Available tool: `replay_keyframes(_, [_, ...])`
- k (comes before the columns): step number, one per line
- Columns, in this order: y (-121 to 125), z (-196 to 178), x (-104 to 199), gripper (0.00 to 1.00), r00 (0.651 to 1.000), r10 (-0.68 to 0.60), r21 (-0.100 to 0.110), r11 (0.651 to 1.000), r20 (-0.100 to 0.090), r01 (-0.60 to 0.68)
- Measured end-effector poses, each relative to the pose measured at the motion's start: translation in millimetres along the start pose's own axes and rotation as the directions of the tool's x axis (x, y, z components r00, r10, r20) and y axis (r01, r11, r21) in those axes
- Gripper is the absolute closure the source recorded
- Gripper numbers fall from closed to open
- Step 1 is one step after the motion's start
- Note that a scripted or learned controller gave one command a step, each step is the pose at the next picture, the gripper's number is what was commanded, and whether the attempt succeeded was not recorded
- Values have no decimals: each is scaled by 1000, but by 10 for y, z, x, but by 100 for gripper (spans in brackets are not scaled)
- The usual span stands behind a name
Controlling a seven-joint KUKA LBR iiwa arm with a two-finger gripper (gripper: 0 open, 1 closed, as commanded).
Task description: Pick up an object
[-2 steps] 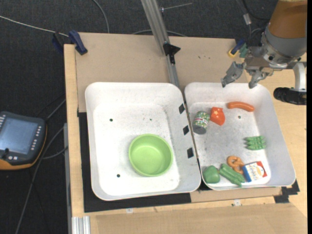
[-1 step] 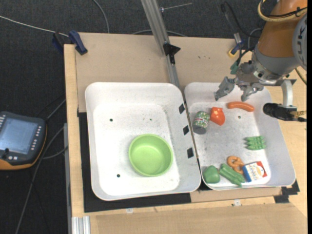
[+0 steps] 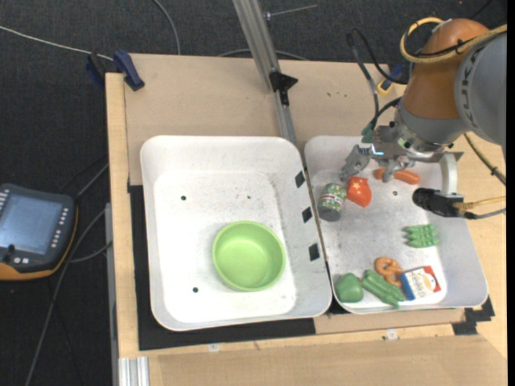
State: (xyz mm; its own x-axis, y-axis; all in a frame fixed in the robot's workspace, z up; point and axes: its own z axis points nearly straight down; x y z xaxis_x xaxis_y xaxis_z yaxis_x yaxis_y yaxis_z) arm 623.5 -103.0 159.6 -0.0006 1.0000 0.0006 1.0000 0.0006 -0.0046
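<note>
The gripper hangs over the far part of the right bin with its two fingers spread apart, one finger on the left and the other more to the right, and nothing sits between them. Just below it, close to the fingertips but not pinched, lies a red toy, and a small grey-green can lies beside that toy to its left. An orange piece rests just to the right of the gripper, and far to its lower left a green bowl stands in the left bin.
</note>
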Motion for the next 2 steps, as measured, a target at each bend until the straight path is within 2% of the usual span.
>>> replay_keyframes(1, [-4, 628, -7, 0, 1000, 0, 0, 1000, 0, 0])
replay_keyframes(2, [14, 488, -8, 100, 1000, 0, -6, 1000, 0, 0])
